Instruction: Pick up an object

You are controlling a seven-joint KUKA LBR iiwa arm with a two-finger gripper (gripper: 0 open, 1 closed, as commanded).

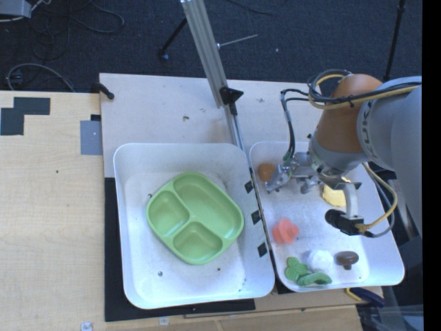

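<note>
Bright, even light from above washes the two white bins (138, 185) nearly to glare, flattening their texture. Shadows are soft and short. The dark floor (103, 26) at the top stays dim. The picture is slightly soft and low in resolution throughout.

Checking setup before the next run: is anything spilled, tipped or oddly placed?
Nothing spilled. The green divided plastic tray lies flat but skewed in the left white bin, corners off square with the walls.
</note>
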